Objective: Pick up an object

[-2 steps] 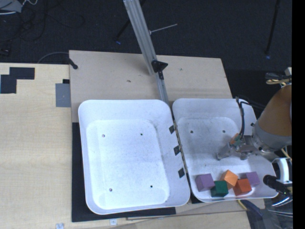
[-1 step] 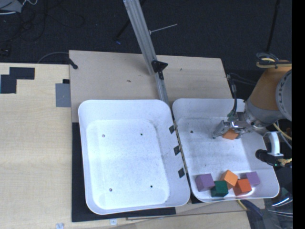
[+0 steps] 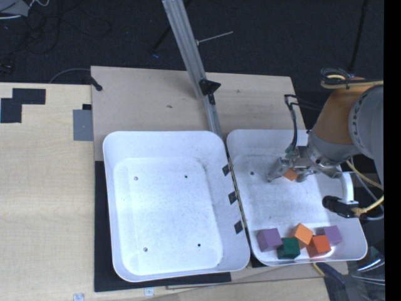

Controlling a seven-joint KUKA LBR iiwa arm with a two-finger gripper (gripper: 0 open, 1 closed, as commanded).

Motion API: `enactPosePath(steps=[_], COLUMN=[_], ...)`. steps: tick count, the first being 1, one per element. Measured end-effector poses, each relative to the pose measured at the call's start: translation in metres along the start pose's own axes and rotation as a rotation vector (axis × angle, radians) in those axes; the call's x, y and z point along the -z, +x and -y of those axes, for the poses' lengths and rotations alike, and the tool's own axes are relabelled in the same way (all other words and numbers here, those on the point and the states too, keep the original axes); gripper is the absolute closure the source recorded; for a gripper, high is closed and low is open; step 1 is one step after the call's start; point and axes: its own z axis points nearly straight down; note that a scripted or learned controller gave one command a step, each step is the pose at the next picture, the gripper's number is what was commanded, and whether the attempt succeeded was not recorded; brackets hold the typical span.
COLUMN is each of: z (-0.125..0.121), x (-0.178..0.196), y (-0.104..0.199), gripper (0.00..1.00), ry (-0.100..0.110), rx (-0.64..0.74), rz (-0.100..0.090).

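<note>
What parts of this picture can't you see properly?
- Camera view: the orange thing at the gripper is partly covered by it, so its shape is unclear.
- Whether it is gripped: too small to tell.
- The green block is partly hidden by neighbouring blocks.

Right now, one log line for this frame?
hand over right bin | orange block between fingers | five blocks clustered at near edge | left bin
</note>
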Motion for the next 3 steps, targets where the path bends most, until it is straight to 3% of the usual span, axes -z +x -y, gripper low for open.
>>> enactPosePath(steps=[1, 2, 3], z=[-0.043, -0.041, 0.015], x=[0.0, 0.009, 0.104], y=[0.03, 0.029, 0.107], gripper=[0.0, 1.0, 1.0], ry=[-0.004, 0.003, -0.003], rx=[0.0, 0.004, 0.002], rz=[0.001, 0.002, -0.002])
